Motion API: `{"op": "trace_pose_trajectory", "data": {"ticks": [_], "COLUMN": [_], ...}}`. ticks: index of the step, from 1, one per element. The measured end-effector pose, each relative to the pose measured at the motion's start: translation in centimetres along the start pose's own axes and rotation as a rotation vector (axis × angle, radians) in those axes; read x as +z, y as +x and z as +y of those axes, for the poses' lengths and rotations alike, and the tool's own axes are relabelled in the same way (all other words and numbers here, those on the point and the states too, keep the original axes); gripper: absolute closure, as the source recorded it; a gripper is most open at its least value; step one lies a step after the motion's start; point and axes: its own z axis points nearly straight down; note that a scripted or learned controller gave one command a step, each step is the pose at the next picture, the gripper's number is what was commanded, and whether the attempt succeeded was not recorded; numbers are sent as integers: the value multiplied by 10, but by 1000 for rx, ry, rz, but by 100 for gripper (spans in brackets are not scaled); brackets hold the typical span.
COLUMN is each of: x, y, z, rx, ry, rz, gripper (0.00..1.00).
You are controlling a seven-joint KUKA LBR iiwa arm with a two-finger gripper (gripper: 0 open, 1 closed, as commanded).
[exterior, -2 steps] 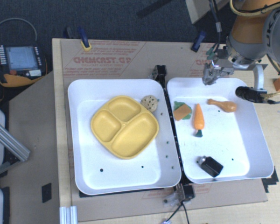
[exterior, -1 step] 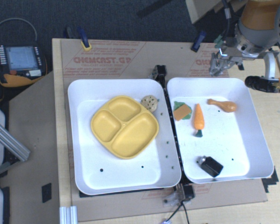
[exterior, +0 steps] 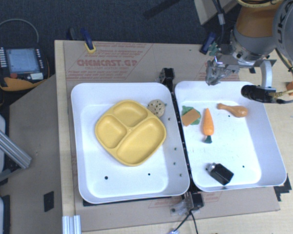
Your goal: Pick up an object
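The gripper (exterior: 214, 78) hangs above the far rim of the right bin (exterior: 271, 152), at about 11 o'clock of it; whether its jaws are parted or closed cannot be told, and nothing shows between them. Candidates lie in that bin: a toy carrot (exterior: 208, 123) near the middle-left, a sandwich-like piece (exterior: 190, 116) at its 9 o'clock, a toy drumstick (exterior: 233, 110) at its 2 o'clock, a black block (exterior: 220, 173) at 6 o'clock. The carrot looks nearest and well apart from the drumstick; a good grasp probably means descending straight over its thick middle, jaws across its width, clear of the sandwich-like piece.
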Motion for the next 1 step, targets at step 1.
{"op": "trace_pose_trajectory", "data": {"ticks": [1], "x": [0], "y": [39], "z": [-21], "rx": [0], "ry": [0], "rz": [0], "gripper": [100]}}
